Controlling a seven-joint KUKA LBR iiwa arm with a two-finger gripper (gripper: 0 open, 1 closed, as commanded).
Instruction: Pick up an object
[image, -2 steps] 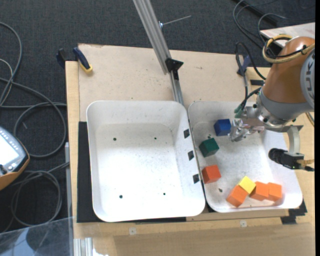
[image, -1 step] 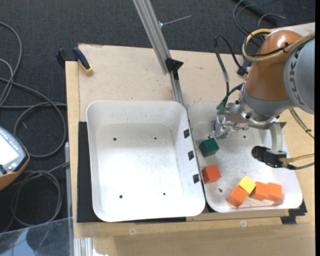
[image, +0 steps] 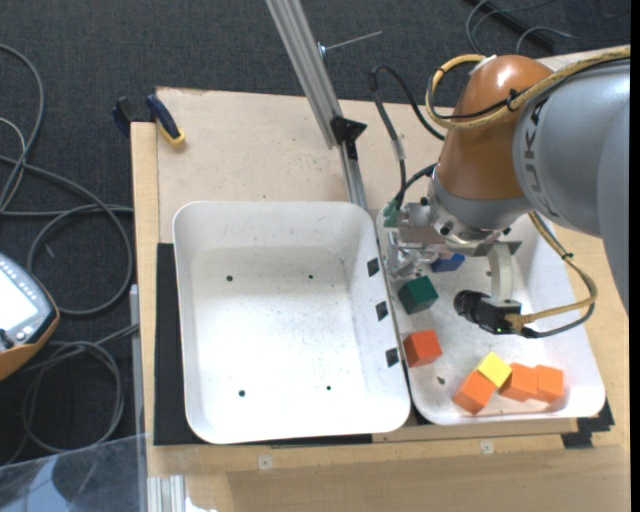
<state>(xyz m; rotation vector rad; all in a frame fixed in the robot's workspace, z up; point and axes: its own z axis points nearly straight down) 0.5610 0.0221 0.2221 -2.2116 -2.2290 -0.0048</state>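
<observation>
Hovering low over the right bin (image: 590, 395), my gripper (image: 412, 262) sits near that bin's left wall, directly above a green block (image: 419, 294). Whether it touches the block, I cannot tell; finger spread unreadable from this angle. Part of the letters "KUKA" reads on my grey arm (image: 580, 130). A blue object (image: 449, 262) peeks out beside the gripper. Toward the right bin's near edge: one red-orange block (image: 424, 347) by the left wall, then a yellow block (image: 494, 369) among three orange blocks (image: 520, 383). Left bin (image: 200, 235): white, speckled floor.
</observation>
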